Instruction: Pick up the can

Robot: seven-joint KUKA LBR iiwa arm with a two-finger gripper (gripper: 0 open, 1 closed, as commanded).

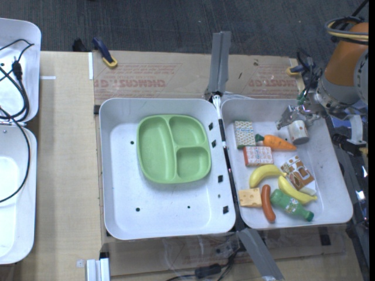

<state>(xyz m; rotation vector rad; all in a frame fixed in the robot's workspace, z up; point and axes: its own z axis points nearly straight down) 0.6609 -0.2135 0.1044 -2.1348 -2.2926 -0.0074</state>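
The claw (pixel 291 117) hangs over the far right part of the right bin (pixel 334 174), reaching in from the right under the arm's orange band (pixel 343 63). Its metal fingers point down and to the left, but they are small and tangled with glare, so whether they stand apart or together cannot be told. The can (pixel 297 131), a small silvery-white cylinder lying on its side, rests just below and slightly right of the claw, very close to the fingertips; whether metal touches it is unclear, and it does not visibly sit between the fingers. Just left of the can and below the claw lies a carrot (pixel 278 142), its green end pointing left toward a pale box (pixel 244 133). Further below the claw sit a red-and-white carton (pixel 258 155), two bananas (pixel 265 173), a brown-and-white packet (pixel 297 173), a cheese wedge (pixel 250 198), a red sausage (pixel 268 203) and a green bottle (pixel 291 206) lying on its side near the bin's near edge. Well to the left of the claw, past the divider between the bins, the left bin (pixel 117 174) holds a green sectioned plate (pixel 174 148), lying flat with its three compartments facing up.
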